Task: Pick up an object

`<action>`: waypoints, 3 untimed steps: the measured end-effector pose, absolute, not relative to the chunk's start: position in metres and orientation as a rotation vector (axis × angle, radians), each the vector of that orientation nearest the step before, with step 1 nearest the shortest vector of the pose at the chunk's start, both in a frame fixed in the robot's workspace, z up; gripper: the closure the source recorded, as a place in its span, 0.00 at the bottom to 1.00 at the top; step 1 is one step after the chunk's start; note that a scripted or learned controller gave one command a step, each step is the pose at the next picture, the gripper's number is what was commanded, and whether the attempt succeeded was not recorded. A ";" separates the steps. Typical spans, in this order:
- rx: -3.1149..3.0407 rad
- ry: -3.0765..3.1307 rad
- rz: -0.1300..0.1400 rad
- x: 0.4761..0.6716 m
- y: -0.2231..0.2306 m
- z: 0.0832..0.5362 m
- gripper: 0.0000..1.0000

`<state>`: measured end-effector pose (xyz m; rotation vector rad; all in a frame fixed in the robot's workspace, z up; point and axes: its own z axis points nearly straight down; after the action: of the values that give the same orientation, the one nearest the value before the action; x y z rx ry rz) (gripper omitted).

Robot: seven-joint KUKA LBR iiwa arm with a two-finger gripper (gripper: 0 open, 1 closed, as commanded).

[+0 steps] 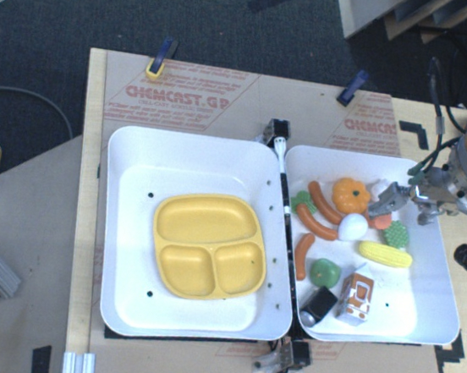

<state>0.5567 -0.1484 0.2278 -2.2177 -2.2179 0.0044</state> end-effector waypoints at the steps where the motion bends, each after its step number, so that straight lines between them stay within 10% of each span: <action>1: -2.217 -2.218 0.004 0.566 -0.144 0.174 0.00; 3: -2.223 -2.222 -0.011 0.573 -0.139 0.088 0.00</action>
<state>0.5734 -0.1387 0.0876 -2.2226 -2.2217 -0.0109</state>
